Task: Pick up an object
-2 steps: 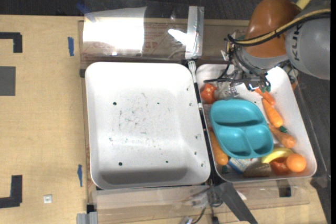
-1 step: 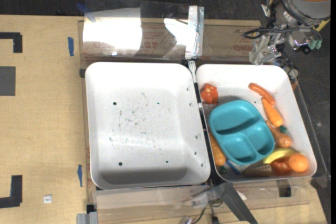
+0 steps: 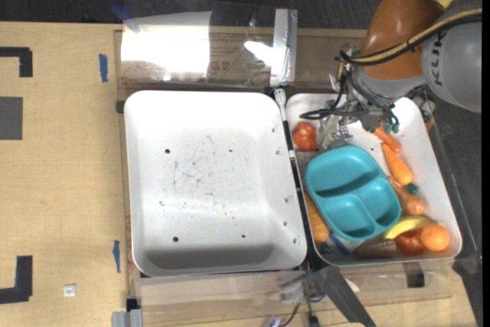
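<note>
The nearest candidate is the small red-orange tomato [image 3: 305,136], lying by the right bin's [image 3: 448,199] left wall near its far-left corner. The gripper [image 3: 342,126] hangs just beside it, toward the bin's far edge, so the tomato lies to its left as the camera sees it. Whether that pincer is released or clenched, I cannot tell. A carrot [image 3: 392,152] lies by the right wall, its long axis running far to near, beside the blue divided tray [image 3: 354,190].

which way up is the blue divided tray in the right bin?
Open side up. The blue divided tray shows both compartments and the divider ridge, lying tilted on the toy food in the right bin. No items are visible in its compartments.
</note>
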Robot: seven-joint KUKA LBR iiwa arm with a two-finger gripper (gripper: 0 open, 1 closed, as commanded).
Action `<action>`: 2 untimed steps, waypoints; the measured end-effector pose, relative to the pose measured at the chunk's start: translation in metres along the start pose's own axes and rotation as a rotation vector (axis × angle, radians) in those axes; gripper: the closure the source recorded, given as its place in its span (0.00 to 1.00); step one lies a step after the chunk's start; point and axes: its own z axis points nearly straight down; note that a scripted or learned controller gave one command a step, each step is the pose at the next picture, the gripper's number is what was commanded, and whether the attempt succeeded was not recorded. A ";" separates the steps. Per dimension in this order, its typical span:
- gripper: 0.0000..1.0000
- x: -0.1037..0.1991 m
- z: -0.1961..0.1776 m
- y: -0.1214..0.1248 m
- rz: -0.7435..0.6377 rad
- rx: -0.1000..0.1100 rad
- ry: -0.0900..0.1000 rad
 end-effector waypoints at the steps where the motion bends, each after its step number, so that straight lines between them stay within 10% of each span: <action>1: 1.00 -0.007 -0.147 0.006 -0.029 0.013 -0.026; 2: 0.00 -0.004 -0.139 0.006 -0.029 0.007 -0.013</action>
